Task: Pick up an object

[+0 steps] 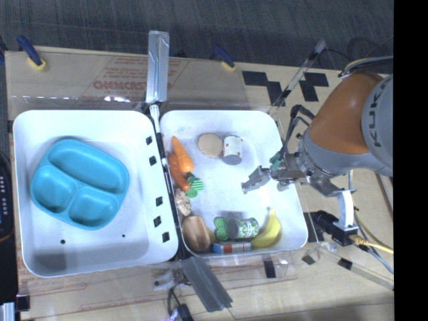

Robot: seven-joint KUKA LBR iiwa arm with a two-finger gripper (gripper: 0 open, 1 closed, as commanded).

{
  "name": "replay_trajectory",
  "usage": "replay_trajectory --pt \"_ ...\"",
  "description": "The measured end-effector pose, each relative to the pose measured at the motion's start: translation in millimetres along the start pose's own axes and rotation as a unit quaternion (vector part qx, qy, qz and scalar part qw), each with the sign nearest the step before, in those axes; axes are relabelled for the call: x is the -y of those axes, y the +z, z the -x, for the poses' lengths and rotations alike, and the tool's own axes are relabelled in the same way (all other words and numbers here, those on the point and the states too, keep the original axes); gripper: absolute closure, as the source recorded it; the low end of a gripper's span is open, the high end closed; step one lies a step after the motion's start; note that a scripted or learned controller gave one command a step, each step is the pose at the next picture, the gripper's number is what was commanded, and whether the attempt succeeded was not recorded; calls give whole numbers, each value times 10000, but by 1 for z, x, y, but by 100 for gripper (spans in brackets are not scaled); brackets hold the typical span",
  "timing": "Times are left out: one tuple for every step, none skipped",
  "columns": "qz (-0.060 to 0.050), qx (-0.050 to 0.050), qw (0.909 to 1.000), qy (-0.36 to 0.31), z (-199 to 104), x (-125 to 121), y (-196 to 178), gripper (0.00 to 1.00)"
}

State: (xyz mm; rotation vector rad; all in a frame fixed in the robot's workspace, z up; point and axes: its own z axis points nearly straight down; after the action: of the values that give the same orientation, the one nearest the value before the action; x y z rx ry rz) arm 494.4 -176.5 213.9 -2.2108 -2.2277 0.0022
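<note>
Dark carpet lies behind the table (pixel 374 293), where two white bins sit side by side. Right of centre, the gripper (pixel 254 179) hovers over the right bin (pixel 221 116), its fingers apparently slightly apart and holding nothing. Nearest picks are the banana (pixel 269 231) and green can (pixel 237 228) at lower centre; I'd descend squarely over one, clear of the bin wall.

Right bin contents: orange plastic carrot (pixel 179 161) at 9 o'clock; tan flat disc (pixel 210 145) and small white cylinder (pixel 232 149) at 12; yellow banana (pixel 269 230) and green can (pixel 237 228) at 6.
</note>
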Motion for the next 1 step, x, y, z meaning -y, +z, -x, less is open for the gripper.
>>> replay_trajectory --pt "0 0 10000 0 0 0 0 0"
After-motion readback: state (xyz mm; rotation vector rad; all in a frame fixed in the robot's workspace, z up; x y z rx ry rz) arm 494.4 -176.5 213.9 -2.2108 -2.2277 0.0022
